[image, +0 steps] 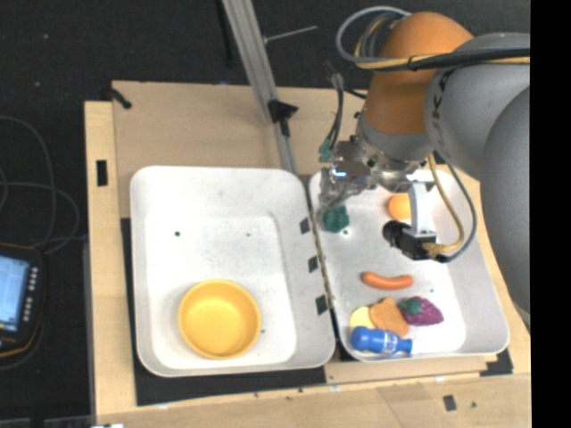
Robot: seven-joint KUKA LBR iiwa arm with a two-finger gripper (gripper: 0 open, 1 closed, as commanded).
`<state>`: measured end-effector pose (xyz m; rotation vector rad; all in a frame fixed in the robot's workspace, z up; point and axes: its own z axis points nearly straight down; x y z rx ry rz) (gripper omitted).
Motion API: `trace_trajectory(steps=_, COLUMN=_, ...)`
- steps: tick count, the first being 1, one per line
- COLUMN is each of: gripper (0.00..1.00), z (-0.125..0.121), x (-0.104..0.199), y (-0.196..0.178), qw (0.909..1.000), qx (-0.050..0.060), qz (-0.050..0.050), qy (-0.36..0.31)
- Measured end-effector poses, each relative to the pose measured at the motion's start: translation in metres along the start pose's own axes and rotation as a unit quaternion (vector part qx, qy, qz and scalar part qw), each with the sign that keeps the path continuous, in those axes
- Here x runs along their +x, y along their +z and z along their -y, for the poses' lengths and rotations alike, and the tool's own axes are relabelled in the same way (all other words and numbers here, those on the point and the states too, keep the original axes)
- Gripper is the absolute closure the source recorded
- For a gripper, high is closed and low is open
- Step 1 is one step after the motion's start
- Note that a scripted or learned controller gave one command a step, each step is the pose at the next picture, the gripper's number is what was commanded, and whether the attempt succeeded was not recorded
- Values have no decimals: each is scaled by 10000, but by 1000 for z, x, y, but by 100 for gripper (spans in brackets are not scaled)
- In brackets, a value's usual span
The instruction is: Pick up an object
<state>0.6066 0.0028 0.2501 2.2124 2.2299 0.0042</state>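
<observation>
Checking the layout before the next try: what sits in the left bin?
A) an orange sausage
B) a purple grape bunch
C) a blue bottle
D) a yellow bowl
D: the yellow bowl sits in the left bin, toward its near end, while the bottle, sausage and grapes all lie in the right bin.

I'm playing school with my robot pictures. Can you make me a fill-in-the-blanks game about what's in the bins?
1. The yellow bowl sits in the ____ bin.
2. The blue bottle lies in the ____ bin.
3. The sausage is colored ____.
4. Just below the tool is a small ____ thing.

Missing words: left, right, orange, green
</observation>
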Motion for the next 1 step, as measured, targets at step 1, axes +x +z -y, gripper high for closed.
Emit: trace_trajectory(steps=1, gripper=100, z=-17, x=52, y=13, qw=10000, qx=7, qz=6, qy=7)
